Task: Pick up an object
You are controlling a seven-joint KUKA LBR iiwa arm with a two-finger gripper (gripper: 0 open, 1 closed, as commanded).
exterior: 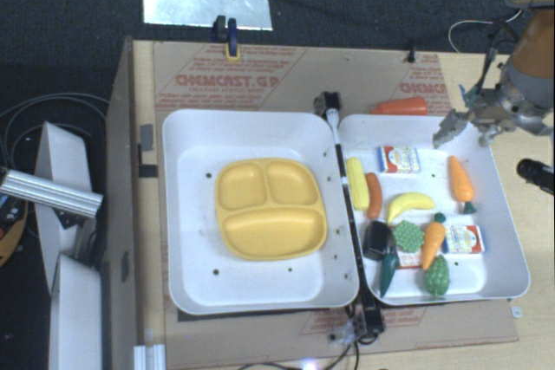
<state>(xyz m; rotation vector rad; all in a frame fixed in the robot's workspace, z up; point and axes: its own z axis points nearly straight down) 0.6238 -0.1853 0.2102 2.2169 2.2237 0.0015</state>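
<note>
The right bin [507,221] holds several toy foods: a yellow corn cob [356,183], a red sausage [374,195], a banana [409,205], two carrots [460,179] [431,243], broccoli [408,236], a green vegetable [436,275], a black object [376,240] and two small cartons [398,159] [462,240]. My gripper [468,129] hangs over the bin's far right corner, above and behind the upper carrot. Its fingers are spread open with nothing between them.
The left bin [195,186] holds a yellow divided plate [270,208]. A red-orange carrot [400,107] lies on the cardboard just behind the right bin. A clamp [330,107] sits at the seam between the bins. Cables loop at the far right.
</note>
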